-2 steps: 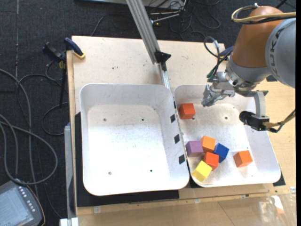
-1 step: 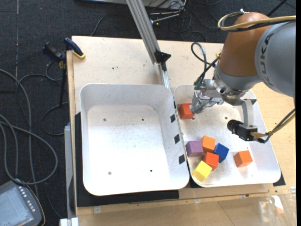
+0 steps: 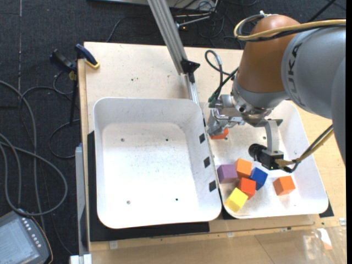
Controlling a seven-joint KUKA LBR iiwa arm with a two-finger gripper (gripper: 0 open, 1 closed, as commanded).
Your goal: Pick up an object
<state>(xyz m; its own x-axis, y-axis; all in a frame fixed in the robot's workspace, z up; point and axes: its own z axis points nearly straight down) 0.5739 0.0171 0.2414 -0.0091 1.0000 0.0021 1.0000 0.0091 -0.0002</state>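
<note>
The big grey arm comes in from the right side and bends down. It has a round orange band just above the wrist. The wrist points down and to the left. The gripper sits low at the end of the arm, its tips aimed downward.

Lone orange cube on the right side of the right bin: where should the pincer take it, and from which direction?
Come straight down on the orange cube and close on two opposite side faces. It sits flat, apart from the other blocks, with bare floor of the right bin around it, so either pair of faces looks reachable.
</note>
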